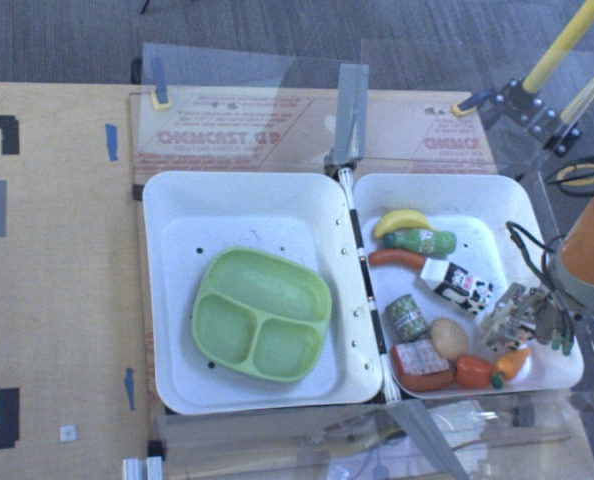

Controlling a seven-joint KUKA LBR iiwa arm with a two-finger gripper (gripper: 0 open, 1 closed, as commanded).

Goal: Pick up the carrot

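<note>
Orange and small, the tapered carrot with a green top [513, 364] lies in the right white plastic bin [525, 196], at its near right corner, just beside the red pepper-shaped toy [474, 371]. The grey metal claw [518, 320] hangs directly over the carrot, I think because it is lining up for the grasp. Whether the claw is wide or narrow, I cannot tell; nothing is seen between its parts. The right bin holds about nine toys, crowded toward its near edge. The left white bin [167, 200] carries one green three-compartment plate [261, 313]. Two bins stand on the counter [57, 268].
</note>
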